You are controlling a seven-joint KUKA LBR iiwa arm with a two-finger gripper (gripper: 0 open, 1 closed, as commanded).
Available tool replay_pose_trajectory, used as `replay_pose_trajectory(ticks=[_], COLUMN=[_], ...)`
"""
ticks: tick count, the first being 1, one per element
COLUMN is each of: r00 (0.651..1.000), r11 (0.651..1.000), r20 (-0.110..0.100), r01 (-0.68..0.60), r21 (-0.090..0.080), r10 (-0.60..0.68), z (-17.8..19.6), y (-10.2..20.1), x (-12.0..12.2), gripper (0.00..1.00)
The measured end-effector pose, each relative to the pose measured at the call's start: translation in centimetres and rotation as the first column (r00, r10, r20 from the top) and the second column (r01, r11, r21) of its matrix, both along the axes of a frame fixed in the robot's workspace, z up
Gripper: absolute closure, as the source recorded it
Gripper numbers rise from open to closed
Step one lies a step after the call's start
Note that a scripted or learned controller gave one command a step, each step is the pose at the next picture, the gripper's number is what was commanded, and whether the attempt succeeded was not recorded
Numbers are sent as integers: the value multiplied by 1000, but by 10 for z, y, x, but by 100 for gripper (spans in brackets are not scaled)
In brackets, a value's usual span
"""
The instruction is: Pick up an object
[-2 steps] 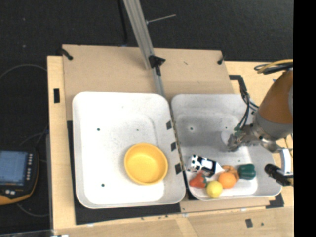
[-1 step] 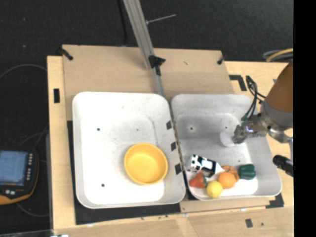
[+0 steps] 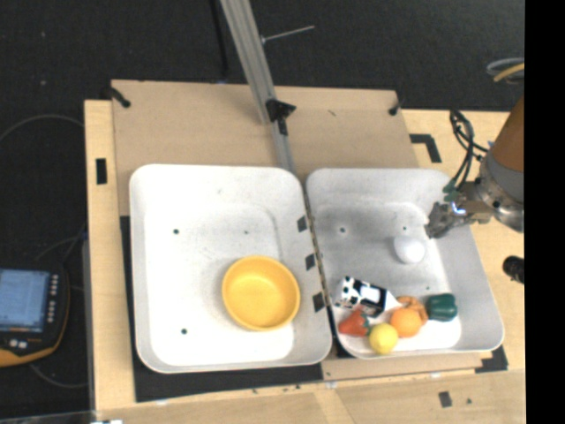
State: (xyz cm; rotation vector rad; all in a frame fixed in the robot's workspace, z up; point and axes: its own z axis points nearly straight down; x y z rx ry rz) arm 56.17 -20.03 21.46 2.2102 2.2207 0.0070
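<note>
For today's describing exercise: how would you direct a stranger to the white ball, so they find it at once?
Start at the right-hand white bin, the one the gripper reaches over. Near its middle, just below and left of the gripper, lies the white ball. It sits alone on bare bin floor, plain and pale, unlike the colourful cluster along the front edge.

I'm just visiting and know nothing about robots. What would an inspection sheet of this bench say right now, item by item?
Surface: tan bench bearing two shallow white bins, left bin and right bin.
Job's things: in the right bin, a white ball mid-bin; along the near edge a black-and-white toy, red piece, yellow ball, orange ball, green piece.
Clutter: yellow bowl in the left bin.
Grippers: gripper over the right bin's right side, beside the white ball, holding nothing visible.
Cables: black cable near the arm.
Surroundings: grey metal pole, handheld screen at left, dark floor.
</note>
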Motion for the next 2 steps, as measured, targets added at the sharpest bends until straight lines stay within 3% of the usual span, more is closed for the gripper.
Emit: replay_pose_trajectory(ticks=[1, 2], r00=[1000, 1000], r11=[1000, 1000], r20=[-10, -8], r01=[1, -1], r21=[1, 3], r10=[-1, 1], z=[-10, -15], y=[-2, 50], x=[0, -6], gripper=[100, 100])
